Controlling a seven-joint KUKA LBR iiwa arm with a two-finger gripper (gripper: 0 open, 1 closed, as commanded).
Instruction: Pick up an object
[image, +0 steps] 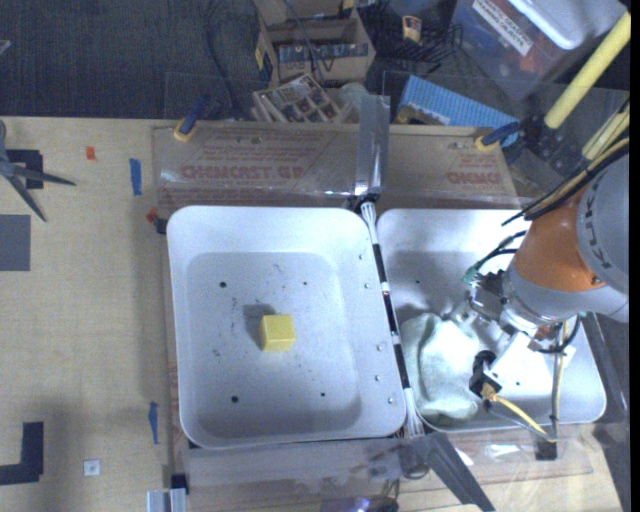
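A small yellow block (278, 332) lies near the middle of the left bin (200, 250). A pale, crumpled soft object (443, 362) rests in the front left part of the right bin (420, 235). My gripper (480, 305) reaches in from the right and hangs low over the right bin, right at the upper right edge of the pale object. The grey arm with its orange band (555, 258) rises behind it. Whether the gripper touches the pale object cannot be made out.
A raised divider (385, 300) separates the two bins. The wooden bench (70, 330) stretches to the left, with black tools (25, 175) near its far left edge. Boxes and cables crowd the area behind the bins.
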